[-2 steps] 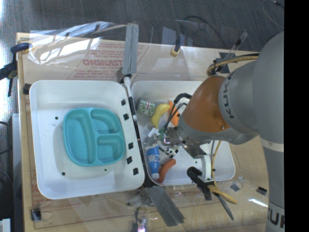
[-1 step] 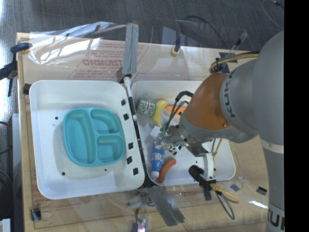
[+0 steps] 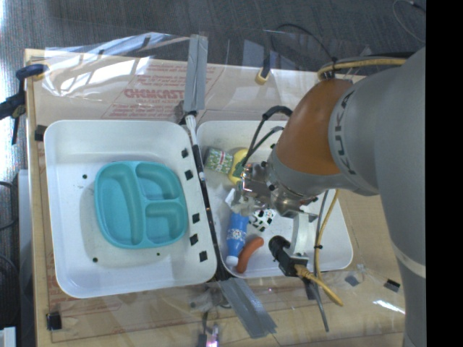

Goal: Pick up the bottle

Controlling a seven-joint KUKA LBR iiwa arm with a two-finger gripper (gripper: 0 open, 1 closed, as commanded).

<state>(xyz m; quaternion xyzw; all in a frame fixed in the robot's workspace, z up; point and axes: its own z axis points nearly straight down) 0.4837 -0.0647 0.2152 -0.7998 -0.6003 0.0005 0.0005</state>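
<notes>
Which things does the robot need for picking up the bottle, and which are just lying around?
Needed:
blue and white bottle
end effector

Just lying around:
teal divided plate
orange sausage toy
dice
green packet
yellow thing

Right bin [image 3: 340, 255] crowded: arm [image 3: 325, 136] covers its middle, bottle [image 3: 236, 236] hemmed by sausage [image 3: 249, 253] and dice [image 3: 262, 219]. Left bin [image 3: 65, 194] open around teal tray [image 3: 141, 203].

The two bins [image 3: 72, 139] look like smooth, slightly glossy white plastic. The turquoise divided tray [image 3: 141, 204] is matt plastic. The bottle [image 3: 236, 236] appears to be glossy blue-and-white plastic. The arm [image 3: 376, 129] has a satin grey shell with a shiny orange band [image 3: 307, 132].
</notes>
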